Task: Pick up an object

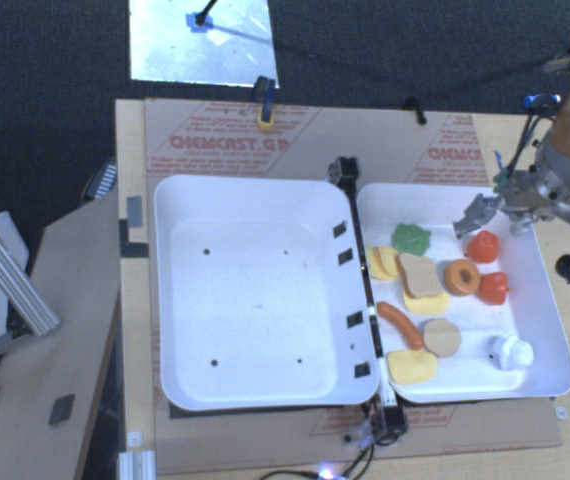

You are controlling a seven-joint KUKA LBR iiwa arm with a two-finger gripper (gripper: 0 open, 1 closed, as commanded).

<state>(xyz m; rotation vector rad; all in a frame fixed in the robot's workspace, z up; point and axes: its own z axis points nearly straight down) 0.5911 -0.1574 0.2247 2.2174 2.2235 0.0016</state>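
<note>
**Claw poised over the far side of the right bin**

We see two white bins side by side on the table (135, 298). The left bin (180, 203) serves, we judge, as the drop side, while the right bin (550, 338) holds all the toy food, so any pick must start there.

The claw (493, 210) hangs over the far part of the right bin, the arm reaching in from the right. Its grey fingers (473, 215) point left and down, just far-left of a red piece (482, 246). Whether the claw is spread or pressed together we cannot tell; nothing is visibly between its fingers, so we take it that no thing is held yet.

The likely target is that red piece, near the far right of the bin, since it lies closest under the claw. A green piece (411, 238) sits to its left, apart from it. Nearer us lie a donut (461, 277) and a second red piece (493, 287), close together. A bread slice (421, 276) lies over yellow slices (382, 262), with a sausage (401, 325), a tan disc (442, 338) and a yellow lump (411, 367) toward the near edge. A white piece (512, 352) sits alone near the right corner.

The pieces are crowded mid-bin, so we judge the looser far pieces easier to take without nudging neighbours.
</note>
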